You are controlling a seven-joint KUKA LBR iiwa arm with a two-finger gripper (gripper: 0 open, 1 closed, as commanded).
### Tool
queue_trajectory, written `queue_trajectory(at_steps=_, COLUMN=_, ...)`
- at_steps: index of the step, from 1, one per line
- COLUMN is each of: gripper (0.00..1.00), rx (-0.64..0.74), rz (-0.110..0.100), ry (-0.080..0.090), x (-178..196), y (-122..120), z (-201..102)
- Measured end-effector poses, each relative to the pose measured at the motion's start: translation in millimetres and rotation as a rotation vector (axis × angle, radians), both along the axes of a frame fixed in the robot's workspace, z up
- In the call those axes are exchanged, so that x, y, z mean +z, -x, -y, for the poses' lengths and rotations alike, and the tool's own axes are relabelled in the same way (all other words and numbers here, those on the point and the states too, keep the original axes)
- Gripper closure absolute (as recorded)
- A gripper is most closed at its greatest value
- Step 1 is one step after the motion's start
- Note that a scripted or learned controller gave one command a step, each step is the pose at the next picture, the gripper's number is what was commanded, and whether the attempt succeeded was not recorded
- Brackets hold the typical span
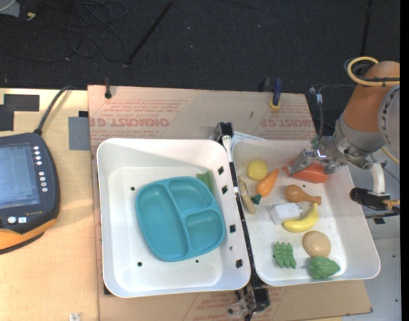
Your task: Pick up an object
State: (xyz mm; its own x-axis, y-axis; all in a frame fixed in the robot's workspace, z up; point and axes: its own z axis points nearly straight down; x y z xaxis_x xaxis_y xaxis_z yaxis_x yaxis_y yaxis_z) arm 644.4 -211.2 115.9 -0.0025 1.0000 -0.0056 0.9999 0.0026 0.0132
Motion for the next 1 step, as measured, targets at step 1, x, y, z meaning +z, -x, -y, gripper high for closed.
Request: queue_trajectory(at_steps=1, gripper=0.0, rx=0.003, rz=-0.012, ry=-0.007, x=-26.7, y=10.5, z=-86.2)
